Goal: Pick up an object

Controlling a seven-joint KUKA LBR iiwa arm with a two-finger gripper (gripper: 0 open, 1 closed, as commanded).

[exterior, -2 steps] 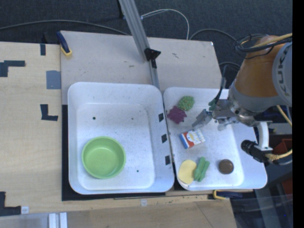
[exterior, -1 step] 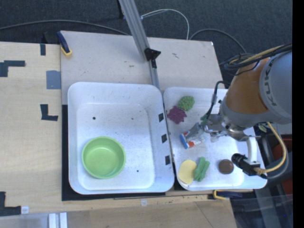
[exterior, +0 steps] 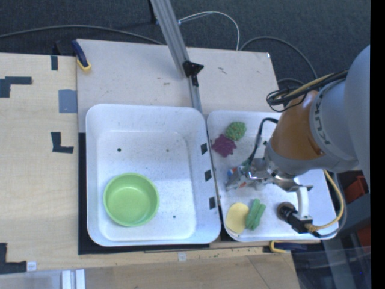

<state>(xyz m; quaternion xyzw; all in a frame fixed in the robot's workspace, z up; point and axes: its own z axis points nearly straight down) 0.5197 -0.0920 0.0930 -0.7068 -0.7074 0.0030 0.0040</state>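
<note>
Purple object (exterior: 223,144), small and bumpy, lies beyond the hand (exterior: 240,176), whose grip I cannot tell

You have a lime-green bowl (exterior: 131,199) in a speckled white bin (exterior: 144,120), plus purple (exterior: 223,144), yellow (exterior: 237,217) and two green pieces (exterior: 236,130) (exterior: 255,214), and perhaps something blue (exterior: 232,174).

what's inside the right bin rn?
In the right bin: a green knobbly object, a purple object, a yellow object beside a green block. The arm covers the bin's right part, so anything under it is hidden.
</note>
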